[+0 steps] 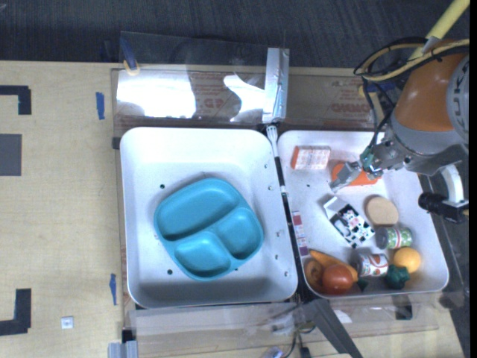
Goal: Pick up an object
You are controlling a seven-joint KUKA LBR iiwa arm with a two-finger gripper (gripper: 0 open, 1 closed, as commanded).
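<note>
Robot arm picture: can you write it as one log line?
arm: over right bin | gripper: near orange item | left bin: blue tray

toys (350,222) | small, mixed, loose | scattered across right bin (428,200) | left bin: blue tray (209,228)

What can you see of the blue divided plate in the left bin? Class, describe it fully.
The blue divided plate is a turquoise, smooth, plastic-looking dish with rounded corners and raised ridges splitting it into three compartments: one long section along its upper side and two smaller ones below. It lies flat and face up on the floor of the left white bin, turned at a slant to the bin's walls, roughly central. It touches nothing but the bin floor, and nothing lies in its compartments.
</note>
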